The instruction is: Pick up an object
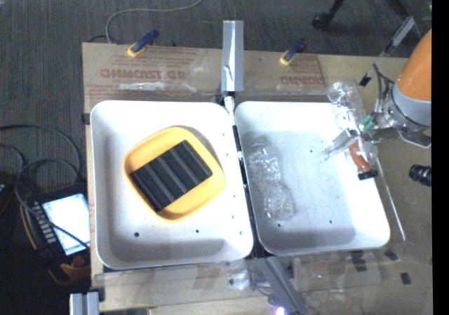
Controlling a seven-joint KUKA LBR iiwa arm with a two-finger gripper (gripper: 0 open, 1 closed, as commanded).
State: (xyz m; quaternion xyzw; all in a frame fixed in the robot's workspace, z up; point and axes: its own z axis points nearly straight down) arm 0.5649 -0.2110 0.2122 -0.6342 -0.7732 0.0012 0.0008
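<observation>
Two white bins sat side by side on the bench (pixel 98 75). The left bin (pixel 112 236) held the largest object, a yellow dish (pixel 210 191) with a black ribbed insert, lying near the bin's middle. The right bin (pixel 330 229) held a clear crinkled bottle (pixel 269 179) along its left wall, stretching from the middle toward the near edge. The arm (pixel 421 82) reached over the right bin's far right corner, and the gripper (pixel 356 139) hung at that bin's right wall, well apart from both the bottle and the dish. Something small and reddish showed at the gripper, but I could not make out what it was, nor whether the jaws stood apart or together.

By my judgement the pick was at an early stage, with nothing plainly grasped. The bottle looked the nearer candidate; the next move would call for travel across the right bin toward its left wall, then a descent over the bottle's body. Its clear, crumpled surface could slip or squash.
</observation>
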